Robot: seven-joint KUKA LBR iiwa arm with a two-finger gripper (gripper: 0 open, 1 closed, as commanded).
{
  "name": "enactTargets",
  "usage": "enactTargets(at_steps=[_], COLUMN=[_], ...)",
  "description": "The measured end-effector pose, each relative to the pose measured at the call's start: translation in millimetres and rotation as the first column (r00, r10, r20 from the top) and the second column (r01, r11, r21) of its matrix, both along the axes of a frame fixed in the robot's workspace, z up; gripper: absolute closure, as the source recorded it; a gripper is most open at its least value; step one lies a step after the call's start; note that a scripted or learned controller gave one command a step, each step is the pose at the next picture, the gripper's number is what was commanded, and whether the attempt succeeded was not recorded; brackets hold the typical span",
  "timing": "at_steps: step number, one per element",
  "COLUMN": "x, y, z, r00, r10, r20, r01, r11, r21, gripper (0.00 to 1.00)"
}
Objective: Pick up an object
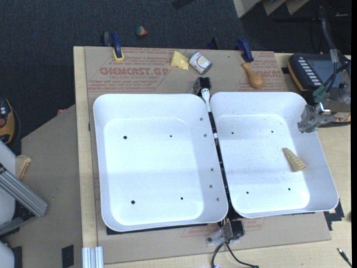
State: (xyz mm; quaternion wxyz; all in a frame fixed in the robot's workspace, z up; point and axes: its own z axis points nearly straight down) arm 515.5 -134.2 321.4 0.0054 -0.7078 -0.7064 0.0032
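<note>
A small tan, cone-shaped object [294,159] lies in the right bin [262,205], close to its right wall. My gripper [308,120] hangs over the right bin's upper right rim, above and slightly right of the cone and apart from it. The arm enters from the right edge. Nothing shows in the gripper's grasp.
The left bin [111,205] sits beside the right one. On the board behind the bins lie a yellow piece [179,60], a small pale box [199,62] and a brown wooden piece [254,77]. Two blue clamps [116,44] hold the board's far edge. A black device [305,71] sits at the back right.
</note>
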Motion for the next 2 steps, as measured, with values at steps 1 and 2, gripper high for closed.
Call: enactTargets(at_steps=[1,2], x=[-31.7,-3.5], y=[60.7,22.9], z=[-80.1,89.0], r00=[1.0,0.999], r10=[0.006,0.002], r20=[0.003,0.035], r01=[-0.006,-0.002], r11=[1.0,1.0], r21=[0.001,-0.009], gripper=[1.0,1.0])
